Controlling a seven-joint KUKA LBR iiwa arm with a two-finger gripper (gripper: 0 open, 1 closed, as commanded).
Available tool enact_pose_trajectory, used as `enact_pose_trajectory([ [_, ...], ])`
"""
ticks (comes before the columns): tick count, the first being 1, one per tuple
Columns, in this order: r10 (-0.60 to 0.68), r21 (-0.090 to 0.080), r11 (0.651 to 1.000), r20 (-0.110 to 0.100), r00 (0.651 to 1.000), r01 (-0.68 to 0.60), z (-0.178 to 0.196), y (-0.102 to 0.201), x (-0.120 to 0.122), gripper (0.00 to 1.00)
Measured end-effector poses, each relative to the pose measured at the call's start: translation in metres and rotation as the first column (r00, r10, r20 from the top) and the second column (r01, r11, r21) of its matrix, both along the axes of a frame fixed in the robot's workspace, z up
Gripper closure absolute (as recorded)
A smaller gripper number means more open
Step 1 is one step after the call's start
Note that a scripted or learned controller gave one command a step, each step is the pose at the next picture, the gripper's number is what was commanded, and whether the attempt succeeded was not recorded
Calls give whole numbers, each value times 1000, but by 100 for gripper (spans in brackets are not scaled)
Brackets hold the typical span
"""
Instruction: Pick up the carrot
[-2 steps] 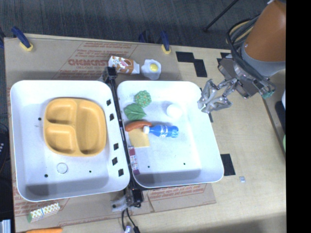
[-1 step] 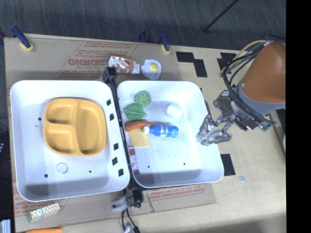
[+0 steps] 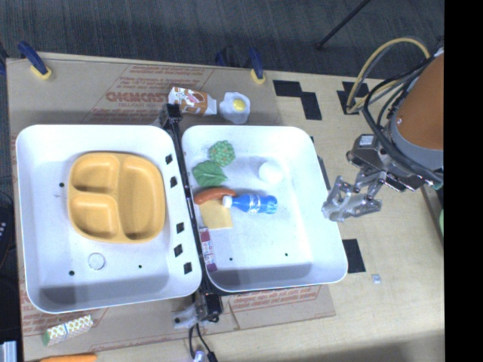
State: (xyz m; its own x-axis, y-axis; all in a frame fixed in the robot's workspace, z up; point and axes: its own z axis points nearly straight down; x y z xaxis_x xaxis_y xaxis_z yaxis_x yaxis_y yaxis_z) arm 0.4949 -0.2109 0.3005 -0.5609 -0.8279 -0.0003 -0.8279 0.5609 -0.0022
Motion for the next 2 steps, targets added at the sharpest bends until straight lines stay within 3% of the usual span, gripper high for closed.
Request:
enact_pose_trajectory([
  [1, -195, 2, 981, -5, 981, 195, -129, 56, -7, 100],
  [2, -256, 0, 967, 0, 967, 256, -28, 9, -7, 100],
])
